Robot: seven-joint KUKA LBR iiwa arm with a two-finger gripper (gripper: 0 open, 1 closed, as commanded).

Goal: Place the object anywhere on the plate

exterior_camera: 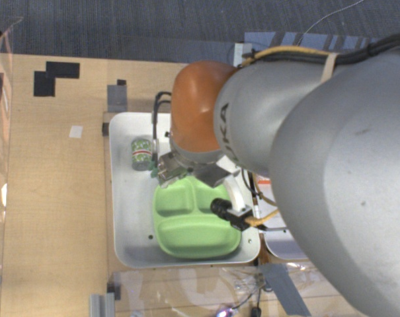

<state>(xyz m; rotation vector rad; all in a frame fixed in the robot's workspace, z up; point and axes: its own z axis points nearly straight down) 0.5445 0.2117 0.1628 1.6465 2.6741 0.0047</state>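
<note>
A green divided plate (190,223) lies in the lower part of the left white bin (130,197). A small can with a green and white label (141,153) stands in the bin's upper left, just beyond the plate's far edge. My gripper (176,170) hangs over the plate's upper left corner, right beside the can, under the orange band of the wrist (196,114). The wrist and arm hide the fingertips.
The big grey arm (319,150) covers the right side of the view and most of the right bin (285,243). Black cables (229,215) hang over the plate's right edge. Wooden bench lies to the left, with a black mark (54,76).
</note>
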